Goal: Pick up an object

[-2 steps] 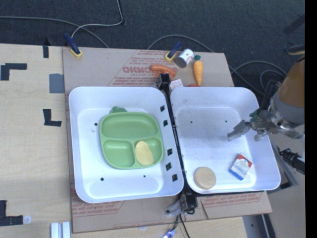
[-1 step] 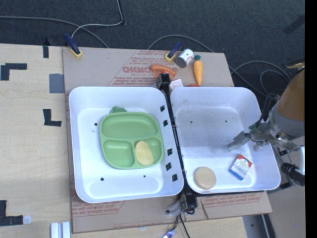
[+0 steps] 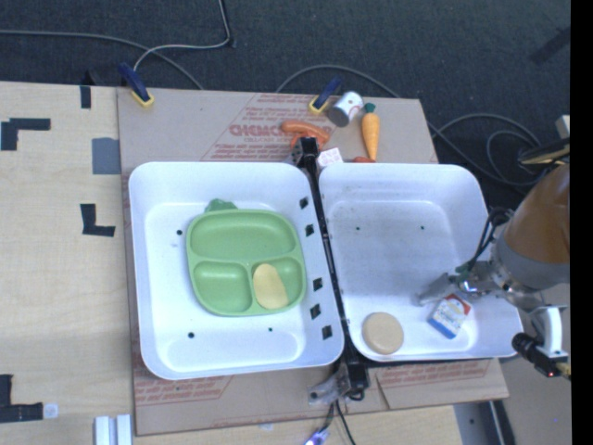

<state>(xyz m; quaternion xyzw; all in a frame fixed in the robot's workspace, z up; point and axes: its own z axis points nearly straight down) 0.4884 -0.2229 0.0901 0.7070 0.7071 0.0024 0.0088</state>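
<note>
My gripper (image 3: 445, 290) hung low near the right bin's (image 3: 408, 179) front right corner, just above a small packet (image 3: 447, 317); nothing lifted yet. I couldn't tell my grip's state. A round biscuit (image 3: 382, 333) lay by the front edge.

Arm (image 3: 542, 239): you see it cut off by the right edge; only the orange band and grey wrist show.
Claw (image 3: 443, 292): too blurred for you to make out its grip.
Small packet (image 3: 448, 318): its print is too small for you to read.
Green object (image 3: 220, 206): mostly hidden behind the green tray (image 3: 243, 239).
</note>
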